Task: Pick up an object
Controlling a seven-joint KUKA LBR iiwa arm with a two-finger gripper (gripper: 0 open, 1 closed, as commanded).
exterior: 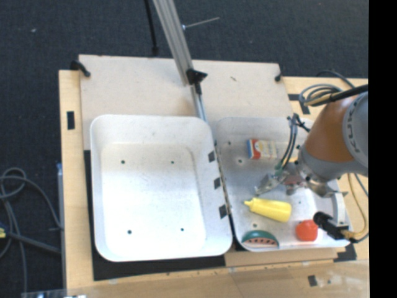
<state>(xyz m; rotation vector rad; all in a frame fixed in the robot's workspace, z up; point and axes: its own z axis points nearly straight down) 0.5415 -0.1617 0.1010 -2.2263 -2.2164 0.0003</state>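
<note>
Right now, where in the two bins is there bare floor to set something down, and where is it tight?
The left bin offers bare floor wall to wall. In the right bin, a free strip runs along its left wall, beside the small carton. It is crowded lower down: the yellow bottle, watermelon slice and red ball cluster under the tool.

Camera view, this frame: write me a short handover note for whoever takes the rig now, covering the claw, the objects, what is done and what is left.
Claw: low in the right bin, above the yellow bottle; nothing visibly held.
Objects, all in the right bin: small box near the back, yellow bottle in the middle, red ball and watermelon slice at the front edge.
Done: no pick visible.
Left: grasp one object and lift it.
</note>
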